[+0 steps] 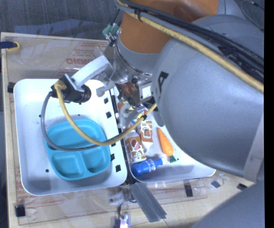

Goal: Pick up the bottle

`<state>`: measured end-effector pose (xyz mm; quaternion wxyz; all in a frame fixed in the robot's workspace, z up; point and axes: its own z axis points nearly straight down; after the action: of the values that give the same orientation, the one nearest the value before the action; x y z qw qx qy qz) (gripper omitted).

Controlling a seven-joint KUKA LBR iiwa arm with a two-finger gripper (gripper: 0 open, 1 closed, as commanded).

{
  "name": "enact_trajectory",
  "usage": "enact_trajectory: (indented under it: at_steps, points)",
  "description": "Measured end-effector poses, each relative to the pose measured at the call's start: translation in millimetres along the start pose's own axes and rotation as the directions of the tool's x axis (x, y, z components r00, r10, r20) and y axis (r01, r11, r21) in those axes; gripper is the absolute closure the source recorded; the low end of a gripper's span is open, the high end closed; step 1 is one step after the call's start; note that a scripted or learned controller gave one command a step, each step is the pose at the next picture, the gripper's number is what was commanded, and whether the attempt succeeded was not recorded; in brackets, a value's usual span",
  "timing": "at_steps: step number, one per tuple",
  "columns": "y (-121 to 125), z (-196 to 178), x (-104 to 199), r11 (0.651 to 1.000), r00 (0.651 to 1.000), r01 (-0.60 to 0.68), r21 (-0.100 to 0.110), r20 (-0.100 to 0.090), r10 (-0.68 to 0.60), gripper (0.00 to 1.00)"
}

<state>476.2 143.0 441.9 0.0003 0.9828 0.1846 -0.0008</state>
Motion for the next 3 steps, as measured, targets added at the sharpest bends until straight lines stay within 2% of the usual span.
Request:
enact_trajectory:
  at_steps: [1, 2, 3]
  points:
    - [66, 21, -26, 0.903, 0.903, 0.430, 0.005, 0.004, -0.430, 0.00]
    - [-5, 116, 1, 0.813, 0.813, 0.582, 0.006, 0.004, -0.582, 0.00]
    - [49, 252, -20, 0.858, 0.858, 0.513, 0.006, 0.004, -0.513, 0.00]
